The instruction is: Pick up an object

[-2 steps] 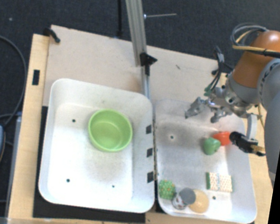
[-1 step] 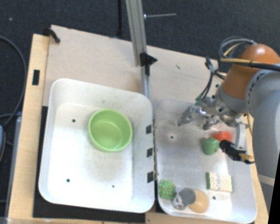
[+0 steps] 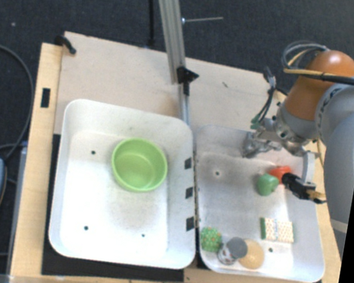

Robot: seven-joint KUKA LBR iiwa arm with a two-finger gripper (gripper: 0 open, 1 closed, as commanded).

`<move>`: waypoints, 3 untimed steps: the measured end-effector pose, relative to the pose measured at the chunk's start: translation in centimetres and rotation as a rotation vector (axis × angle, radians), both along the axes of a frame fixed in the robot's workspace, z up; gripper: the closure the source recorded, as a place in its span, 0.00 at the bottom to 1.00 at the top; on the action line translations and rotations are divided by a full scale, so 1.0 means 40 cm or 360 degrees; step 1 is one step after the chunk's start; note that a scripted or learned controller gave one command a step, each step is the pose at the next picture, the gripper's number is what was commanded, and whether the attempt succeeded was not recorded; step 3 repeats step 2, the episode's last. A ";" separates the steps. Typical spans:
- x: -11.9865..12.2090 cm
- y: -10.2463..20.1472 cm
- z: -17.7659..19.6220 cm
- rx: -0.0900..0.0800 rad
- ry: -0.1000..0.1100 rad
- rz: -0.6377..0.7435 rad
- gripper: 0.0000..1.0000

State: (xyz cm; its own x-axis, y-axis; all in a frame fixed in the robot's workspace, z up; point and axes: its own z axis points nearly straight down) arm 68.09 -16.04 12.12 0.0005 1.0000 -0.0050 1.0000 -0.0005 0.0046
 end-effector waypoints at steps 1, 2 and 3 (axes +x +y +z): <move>0.015 -0.006 0.163 0.0005 -0.0007 0.0002 1.00; 0.018 0.017 0.302 0.0006 -0.0006 0.0007 1.00; 0.018 0.017 0.302 0.0006 -0.0006 0.0007 1.00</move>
